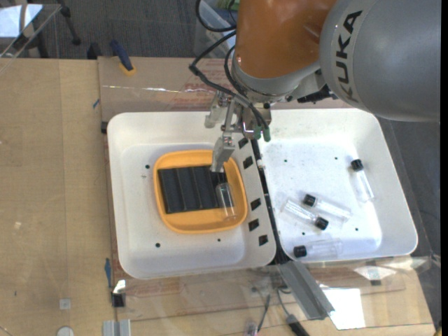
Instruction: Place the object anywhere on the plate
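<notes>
An orange plate [165, 212] with a black ridged insert sits in the left bin [133, 243]. A clear vial [225, 197] with a dark cap lies on the plate's right side, against its rim. My gripper [221, 161] hangs over the plate's upper right part, its tip just above the vial's capped end. The view does not show whether the gripper touches the vial.
The right bin [392, 229] holds several clear vials with black caps, one at the far right [361, 182] and others near the middle [305, 207] and front [316, 247]. The arm's big orange and grey body fills the upper right. A blue clip [123, 57] lies on the bench behind the bins.
</notes>
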### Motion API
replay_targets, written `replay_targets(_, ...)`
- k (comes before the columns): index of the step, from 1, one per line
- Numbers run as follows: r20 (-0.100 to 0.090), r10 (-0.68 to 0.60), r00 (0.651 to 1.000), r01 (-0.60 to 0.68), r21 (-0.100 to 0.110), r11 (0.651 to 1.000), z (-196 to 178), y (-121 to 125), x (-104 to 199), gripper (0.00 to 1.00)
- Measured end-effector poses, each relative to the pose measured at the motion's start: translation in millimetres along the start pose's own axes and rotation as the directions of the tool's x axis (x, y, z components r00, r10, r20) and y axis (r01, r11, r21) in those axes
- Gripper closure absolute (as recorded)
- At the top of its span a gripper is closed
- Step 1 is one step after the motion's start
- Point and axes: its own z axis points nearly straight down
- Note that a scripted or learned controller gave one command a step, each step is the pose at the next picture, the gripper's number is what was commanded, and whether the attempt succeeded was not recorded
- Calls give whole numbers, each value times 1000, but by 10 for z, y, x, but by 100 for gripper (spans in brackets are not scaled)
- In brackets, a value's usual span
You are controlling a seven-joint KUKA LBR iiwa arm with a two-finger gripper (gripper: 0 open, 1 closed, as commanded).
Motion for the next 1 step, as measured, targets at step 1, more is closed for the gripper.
replay_targets(1, -1, 30, 1000, -30, 0, 1000, 322, -114, -217, 0)
